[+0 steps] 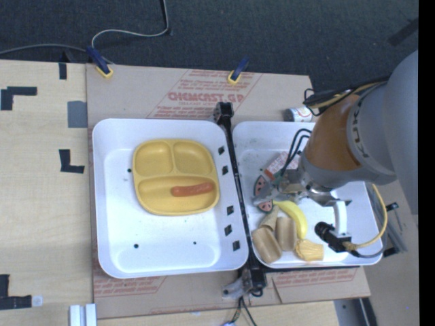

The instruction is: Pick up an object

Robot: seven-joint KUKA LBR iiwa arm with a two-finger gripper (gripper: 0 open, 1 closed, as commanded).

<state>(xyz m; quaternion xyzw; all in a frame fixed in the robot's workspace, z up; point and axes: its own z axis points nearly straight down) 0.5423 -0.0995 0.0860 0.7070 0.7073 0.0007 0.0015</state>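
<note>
The arm is at the approach step, I'd say: down in the right bin [367, 260] and lined up, with nothing taken hold of yet. The gripper [264, 193] sits low by that bin's left wall, and its fingers [261, 182] look spread, with only bare bin floor between them.

Closest to the fingertips is the banana [295, 215], just beside them on the side toward the arm's wrist. Touching the banana and a little farther off are the tan bread-like pieces [269, 240], with another pale chunk [310, 251] beyond those. Well apart from the fingers, across the divider in the left bin [109, 202], a yellow plate [153, 161] holds a hot dog [192, 189].

For the next move I'd expect the gripper to shift over the banana or the bread and close squarely. The pile is tightly packed, so a clean pinch on one piece may be awkward.

The arm [380, 134] reaches in from the right, its orange band [329, 141] above the wrist, with the wrist bent down toward the bin floor.
</note>
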